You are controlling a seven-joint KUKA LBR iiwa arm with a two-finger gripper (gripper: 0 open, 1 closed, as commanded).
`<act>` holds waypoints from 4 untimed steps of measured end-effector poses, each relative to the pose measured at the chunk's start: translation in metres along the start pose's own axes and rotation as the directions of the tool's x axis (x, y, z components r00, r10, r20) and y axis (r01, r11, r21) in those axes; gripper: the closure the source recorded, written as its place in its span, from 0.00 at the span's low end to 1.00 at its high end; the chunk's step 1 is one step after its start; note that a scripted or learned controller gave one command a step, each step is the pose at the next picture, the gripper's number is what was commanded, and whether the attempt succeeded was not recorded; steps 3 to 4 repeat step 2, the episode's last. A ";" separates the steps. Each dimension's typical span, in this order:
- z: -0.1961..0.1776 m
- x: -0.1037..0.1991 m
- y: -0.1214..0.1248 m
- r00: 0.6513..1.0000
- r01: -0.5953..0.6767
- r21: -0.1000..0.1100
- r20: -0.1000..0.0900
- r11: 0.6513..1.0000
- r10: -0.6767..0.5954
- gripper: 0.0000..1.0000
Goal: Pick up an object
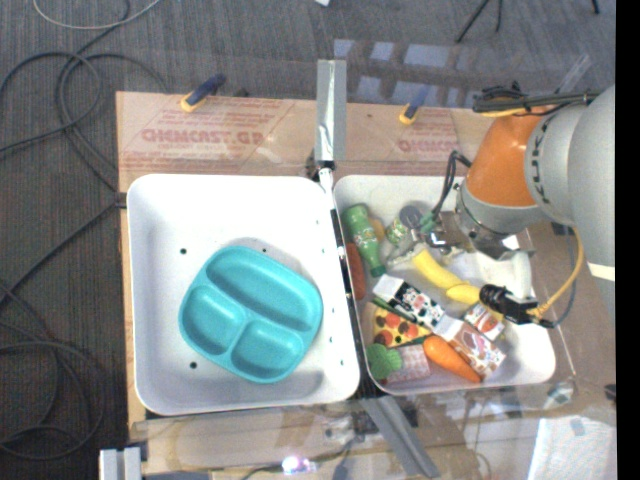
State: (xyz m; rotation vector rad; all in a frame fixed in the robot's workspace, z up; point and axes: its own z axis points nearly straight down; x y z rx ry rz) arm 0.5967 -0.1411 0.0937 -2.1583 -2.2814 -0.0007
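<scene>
banana [441, 275] just beside claw [437, 230]

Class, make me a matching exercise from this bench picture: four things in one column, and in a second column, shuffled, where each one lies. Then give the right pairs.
Things:
1. teal divided plate
2. banana
3. carrot
4. green bottle

Places:
A. near the front edge of the right bin
B. alone in the left bin
C. against the right bin's left wall, toward the back
D. middle of the right bin, just below the arm's wrist

Pairs: 1-B, 2-D, 3-A, 4-C
</scene>
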 end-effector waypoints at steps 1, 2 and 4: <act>-0.009 0.000 0.000 1.000 0.000 0.000 -0.001 1.000 0.000 1.00; -0.140 0.089 0.014 0.998 0.070 0.000 0.001 0.998 -0.070 1.00; -0.140 0.089 0.014 0.998 0.070 0.000 0.001 0.998 -0.070 1.00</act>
